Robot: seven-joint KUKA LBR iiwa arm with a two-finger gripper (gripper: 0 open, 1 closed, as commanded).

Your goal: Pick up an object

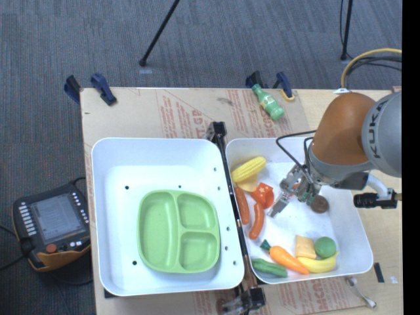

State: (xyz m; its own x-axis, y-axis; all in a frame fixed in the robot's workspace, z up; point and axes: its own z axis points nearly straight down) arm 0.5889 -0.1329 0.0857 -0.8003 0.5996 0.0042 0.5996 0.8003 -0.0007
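Observation:
My gripper (283,201) hangs low over the middle of the right bin (351,238), below the orange wrist band. It sits just right of a red pepper piece (263,193) and above a red sausage (256,220). A second sausage (242,205) lies along the bin's left wall, under a yellow corn cob (249,169). A brown round piece (319,204) rests to the gripper's right. Along the near wall lie a carrot (287,258), a green cucumber (268,266), a banana (319,264), a green lime (325,246) and a tan block (304,245). Nothing visibly sits in the gripper.
The left bin (111,176) holds a green divided plate (178,230). A green bottle (269,102) lies on the bench behind the right bin, near blue clamps (284,84). A teach pendant (49,222) sits off the bench at the left.

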